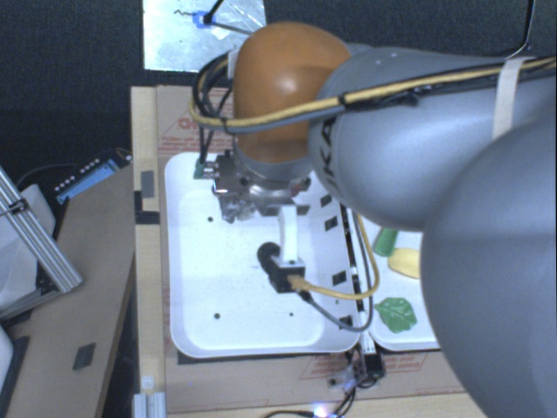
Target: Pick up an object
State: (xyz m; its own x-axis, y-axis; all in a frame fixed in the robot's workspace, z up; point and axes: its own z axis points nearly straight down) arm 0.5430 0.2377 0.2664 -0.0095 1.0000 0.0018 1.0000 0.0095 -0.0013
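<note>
Over the white bin on the view's left, the gripper hangs low; I cannot tell if it grips anything. A green leaf and a yellow thing lie in the other bin. Picking looks undone.

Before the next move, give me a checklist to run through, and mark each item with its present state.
1. Gripper over a bin: ok. The gripper hangs above the far part of the left bin.
2. Object below the gripper: not ok. The yellow piece, the leaf-shaped green piece and the dark green piece all lie in the right bin.
3. Anything already held: cannot tell. The wrist hides the underside of the gripper.
4. Clear view of the right bin: not ok. The arm covers most of it.
5. Candidate objects apart from one another: ok for the leaf-shaped green piece, cannot tell for the other two.
</note>
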